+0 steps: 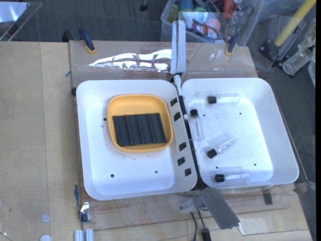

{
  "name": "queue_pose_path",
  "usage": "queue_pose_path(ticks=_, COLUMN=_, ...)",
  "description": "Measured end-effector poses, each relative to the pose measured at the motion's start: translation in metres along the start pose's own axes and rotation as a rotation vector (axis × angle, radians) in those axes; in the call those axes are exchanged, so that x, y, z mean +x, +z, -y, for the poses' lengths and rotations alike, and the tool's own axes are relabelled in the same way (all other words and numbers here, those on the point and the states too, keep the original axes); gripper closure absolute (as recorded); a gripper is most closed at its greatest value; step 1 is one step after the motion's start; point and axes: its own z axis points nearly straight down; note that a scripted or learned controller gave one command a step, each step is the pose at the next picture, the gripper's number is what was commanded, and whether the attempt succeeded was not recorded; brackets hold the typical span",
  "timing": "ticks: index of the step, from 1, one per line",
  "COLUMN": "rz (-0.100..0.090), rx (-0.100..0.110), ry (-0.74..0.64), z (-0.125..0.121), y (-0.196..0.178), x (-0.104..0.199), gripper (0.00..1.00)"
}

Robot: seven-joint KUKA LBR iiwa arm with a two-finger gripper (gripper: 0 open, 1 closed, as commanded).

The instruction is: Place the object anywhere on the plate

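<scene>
A yellow plate (pixel 116 106) with rounded corners sits in the left white bin (pixel 129 181), towards its back. A black ridged rectangular object (pixel 139 129) lies flat on the plate, covering most of its middle and front. Its long side runs left to right and it stays inside the rim.
The right white bin (pixel 273 134) holds several clear vials with black caps, among them one at the back (pixel 224 100), one by the divider (pixel 195 125) and one at the front (pixel 233 176). A clear box of coloured items (pixel 215 9) stands behind the bins.
</scene>
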Motion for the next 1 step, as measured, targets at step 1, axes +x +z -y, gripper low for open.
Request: queue_pose_path(ticks=1, rz=0.001, rx=-0.001, ry=-0.382, z=0.0001, y=0.0002, x=0.0002, gripper=1.00)
